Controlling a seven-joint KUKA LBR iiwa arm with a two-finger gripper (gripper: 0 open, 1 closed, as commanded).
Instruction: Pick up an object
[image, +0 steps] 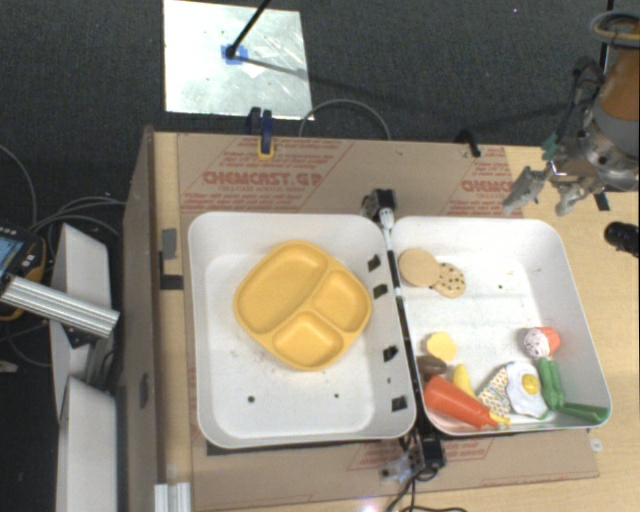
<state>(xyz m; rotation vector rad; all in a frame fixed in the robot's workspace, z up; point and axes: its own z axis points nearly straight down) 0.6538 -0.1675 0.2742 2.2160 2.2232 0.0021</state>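
Observation:
The right white bin (560, 260) holds several toy foods: a tan round cookie (418, 267) beside a chocolate-chip cookie (451, 281) near its back left, an orange carrot (458, 401), a fried egg (524, 384), a green bean (560, 392), a small doll-like head (539, 343) and yellow pieces (441, 348) along its front. My gripper (546, 190) hangs above the bench behind the right bin's back right corner, fingers spread open with nothing between them. It is well apart from every object.
The left white bin (215, 300) carries a yellow divided plate (302, 303). Black clips line the wall between the bins. Cardboard (330, 170) lies under both bins, with a clamp at its back edge and cables on the dark floor.

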